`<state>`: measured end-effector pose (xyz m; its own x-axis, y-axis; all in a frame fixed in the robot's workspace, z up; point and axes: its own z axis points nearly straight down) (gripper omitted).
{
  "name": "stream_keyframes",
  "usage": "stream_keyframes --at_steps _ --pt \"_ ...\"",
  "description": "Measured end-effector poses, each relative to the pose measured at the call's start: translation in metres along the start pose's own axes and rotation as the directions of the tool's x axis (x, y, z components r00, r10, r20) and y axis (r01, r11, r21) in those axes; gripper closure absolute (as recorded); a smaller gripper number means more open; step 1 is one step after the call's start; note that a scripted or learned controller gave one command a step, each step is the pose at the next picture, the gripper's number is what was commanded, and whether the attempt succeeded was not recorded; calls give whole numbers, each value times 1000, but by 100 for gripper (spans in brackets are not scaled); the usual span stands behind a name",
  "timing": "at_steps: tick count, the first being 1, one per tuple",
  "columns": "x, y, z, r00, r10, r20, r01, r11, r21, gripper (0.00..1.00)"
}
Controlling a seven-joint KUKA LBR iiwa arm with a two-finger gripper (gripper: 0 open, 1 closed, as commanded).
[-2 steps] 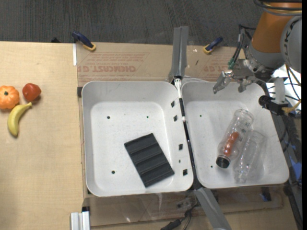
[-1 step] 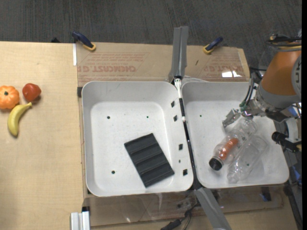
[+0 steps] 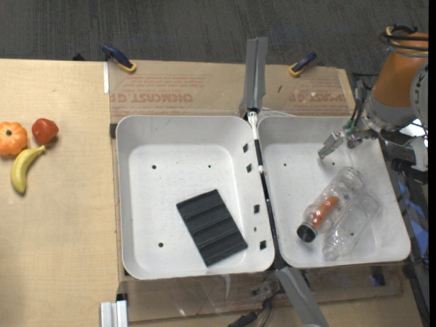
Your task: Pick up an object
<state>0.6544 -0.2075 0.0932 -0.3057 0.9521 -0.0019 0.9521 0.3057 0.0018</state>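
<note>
Nearest the camera, in the left bin (image 3: 136, 251), a dark ribbed block (image 3: 212, 227) lies flat at a slant, its lower end close to the front wall. In the right bin (image 3: 286, 244) a clear plastic bottle (image 3: 334, 213) lies on its side, black cap pointing toward the front left, with an orange patch showing inside it; a crumpled clear part of it spreads toward the front right corner.

Farther back in the right bin, the gripper (image 3: 334, 144) hangs above the bare floor near the back right, apart from the bottle and holding nothing. I cannot tell whether the claw is apart or together. Behind it the arm (image 3: 398, 80) rises at the right, orange band showing.

On the bench (image 3: 54, 251) to the left lie a banana (image 3: 22, 169), a tomato (image 3: 45, 131) and an orange (image 3: 11, 139), close together. At the far edge, two clamps (image 3: 119, 58) (image 3: 302, 63) pin cardboard (image 3: 160, 94) behind the bins
</note>
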Motion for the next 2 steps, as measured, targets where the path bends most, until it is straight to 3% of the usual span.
stream_keyframes --at_steps 1,2 --pt "11 -68 0 987 -162 -1 162 987 0 0" --pt "62 -113 -7 981 -192 20 192 981 -24 0"
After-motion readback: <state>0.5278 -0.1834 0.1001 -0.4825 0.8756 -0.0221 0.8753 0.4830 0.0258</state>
